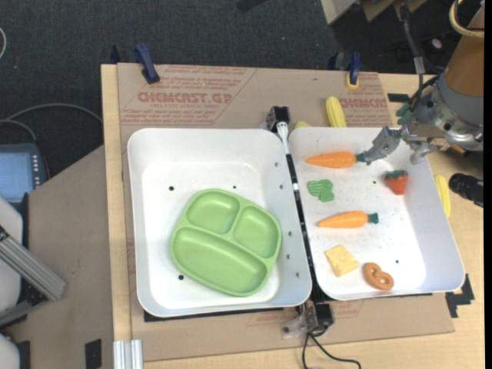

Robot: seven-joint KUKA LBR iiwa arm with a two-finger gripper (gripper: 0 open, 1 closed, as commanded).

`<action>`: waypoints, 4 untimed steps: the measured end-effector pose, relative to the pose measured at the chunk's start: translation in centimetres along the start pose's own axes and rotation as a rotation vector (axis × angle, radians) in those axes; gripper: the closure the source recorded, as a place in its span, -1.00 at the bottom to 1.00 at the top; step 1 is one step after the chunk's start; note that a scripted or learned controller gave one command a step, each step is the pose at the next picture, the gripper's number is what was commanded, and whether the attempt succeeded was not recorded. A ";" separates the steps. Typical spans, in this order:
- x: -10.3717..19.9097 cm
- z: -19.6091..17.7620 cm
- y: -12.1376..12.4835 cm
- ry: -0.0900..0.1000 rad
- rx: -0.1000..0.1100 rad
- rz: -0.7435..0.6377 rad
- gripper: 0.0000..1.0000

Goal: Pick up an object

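A small red toy with a green top, seemingly a strawberry [397, 181], is seen in the right bin [430, 264], near its far right side. Its exact shape is hard to make out at this size. The arm [461, 91] is cut off by the view's right edge. The gripper [396, 146] is held just above and behind the strawberry, its two fingers spread apart with nothing between them; one fingertip [367, 157] is placed close to the green end of a toy carrot [332, 160], the other nearer the strawberry, not visibly touching it.
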State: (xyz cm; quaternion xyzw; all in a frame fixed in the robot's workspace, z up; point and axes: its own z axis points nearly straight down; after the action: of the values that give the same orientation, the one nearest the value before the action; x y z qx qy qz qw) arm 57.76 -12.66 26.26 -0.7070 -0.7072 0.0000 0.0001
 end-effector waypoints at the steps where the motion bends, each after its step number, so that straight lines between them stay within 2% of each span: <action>1: 3.6 9.9 -6.6 0.005 0.016 0.001 -1.00; 2: 2.9 17.3 -4.3 0.002 -0.015 0.000 -1.00; 3: 2.8 15.8 -4.0 -0.004 -0.030 -0.001 1.00; 4: 7.7 7.3 -5.9 0.001 -0.008 -0.006 1.00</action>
State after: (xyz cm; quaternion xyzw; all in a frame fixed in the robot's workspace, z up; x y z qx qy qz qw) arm 51.85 -4.98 18.97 -0.7049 -0.7093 -0.0032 -0.0023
